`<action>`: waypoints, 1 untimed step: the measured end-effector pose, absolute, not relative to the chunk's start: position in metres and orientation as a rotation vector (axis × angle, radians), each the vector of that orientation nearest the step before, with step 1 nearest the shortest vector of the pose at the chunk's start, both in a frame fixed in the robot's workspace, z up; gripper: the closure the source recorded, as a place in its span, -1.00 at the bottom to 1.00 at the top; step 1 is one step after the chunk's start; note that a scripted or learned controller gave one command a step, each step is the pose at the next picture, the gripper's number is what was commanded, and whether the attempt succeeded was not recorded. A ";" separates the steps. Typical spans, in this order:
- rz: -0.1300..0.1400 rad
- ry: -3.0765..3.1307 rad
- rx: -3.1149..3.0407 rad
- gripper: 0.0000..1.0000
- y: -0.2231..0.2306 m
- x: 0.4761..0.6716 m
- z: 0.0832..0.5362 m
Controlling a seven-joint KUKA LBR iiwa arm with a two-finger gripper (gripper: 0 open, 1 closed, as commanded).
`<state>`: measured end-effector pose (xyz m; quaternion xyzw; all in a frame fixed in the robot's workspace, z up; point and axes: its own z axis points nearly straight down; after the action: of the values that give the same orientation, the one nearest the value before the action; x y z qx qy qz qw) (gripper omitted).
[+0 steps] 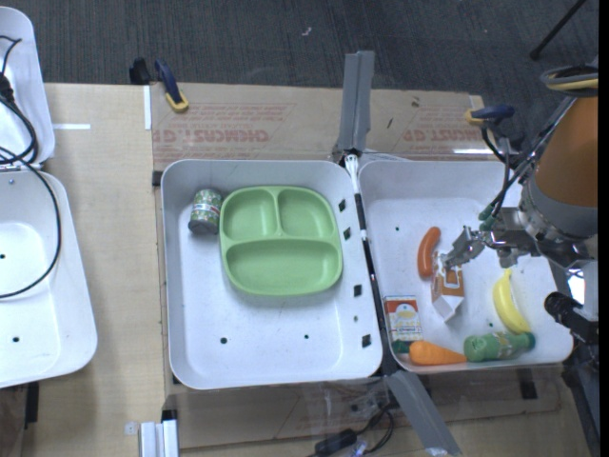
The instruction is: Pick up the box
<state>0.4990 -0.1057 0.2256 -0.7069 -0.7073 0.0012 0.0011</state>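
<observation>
Arm [571, 160] reaches into the right bin [400, 193]; gripper [463, 252] low over the bin's middle; fingers narrow, whether they grip I cannot tell; small box [447, 288] tilted just below the tips, beside a sausage [428, 251]; second box [403, 318] flat at the front left; carrot [436, 353], bottle [497, 346], banana [509, 303] nearby; left bin [190, 350] holds green plate [281, 239] and can [205, 210].

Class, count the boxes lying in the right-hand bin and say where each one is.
2. One box lies flat by the right bin's left wall, near the front. A second, orange-and-white box sits mid-bin, just under the gripper. The arm may hide more.
</observation>
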 end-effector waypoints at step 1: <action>0.004 -2.291 -2.144 -1.00 -0.102 0.476 0.115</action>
<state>0.4764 -0.1020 0.1152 -0.6832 -0.7302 0.0012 0.0020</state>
